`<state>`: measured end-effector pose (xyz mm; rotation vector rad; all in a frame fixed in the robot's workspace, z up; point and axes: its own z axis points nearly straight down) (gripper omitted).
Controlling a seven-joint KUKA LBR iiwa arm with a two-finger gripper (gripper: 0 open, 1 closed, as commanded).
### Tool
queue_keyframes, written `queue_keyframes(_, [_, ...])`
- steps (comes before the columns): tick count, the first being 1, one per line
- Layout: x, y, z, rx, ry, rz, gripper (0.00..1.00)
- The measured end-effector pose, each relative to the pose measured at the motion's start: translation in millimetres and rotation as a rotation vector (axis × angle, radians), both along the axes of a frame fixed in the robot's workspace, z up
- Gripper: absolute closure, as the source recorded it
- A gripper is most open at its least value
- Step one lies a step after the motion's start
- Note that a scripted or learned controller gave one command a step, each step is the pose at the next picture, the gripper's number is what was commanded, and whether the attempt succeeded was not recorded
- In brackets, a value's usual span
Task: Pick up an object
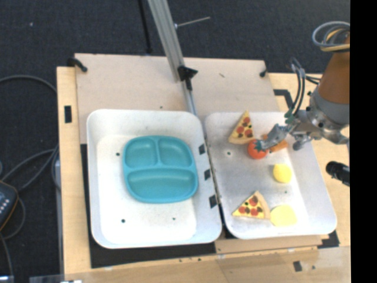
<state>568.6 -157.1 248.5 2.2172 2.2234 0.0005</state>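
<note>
In the camera view, the grey two-finger gripper [281, 139] reaches into the right shallow white bin [312, 217] from the right; whether its jaws are open or closed cannot be told. Just beside its tip lies a small red-orange round toy [255, 150]; near it a pizza-slice toy [241, 128]; further down a yellow ball [282, 173], a second pizza-slice toy [251, 206] and a yellow disc [283, 216]. The left shallow white bin [100, 217] holds a teal divided plastic plate [159, 168].

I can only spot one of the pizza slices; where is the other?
One pizza slice lies at the far end of the right bin, left of the gripper; the other pizza slice lies at its near end, beside a yellow disc.
</note>
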Motion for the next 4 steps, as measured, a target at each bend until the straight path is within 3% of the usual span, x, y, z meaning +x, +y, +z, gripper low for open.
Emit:
queue_keyframes(1, [0,0,0,0.0,0.0,-0.001,0.0])
queue_keyframes(3, [8,-3,-119,0.001,0.006,-0.004,0.0])
queue_keyframes(4, [8,-4,-149,0.0,0.004,-0.004,0.0])
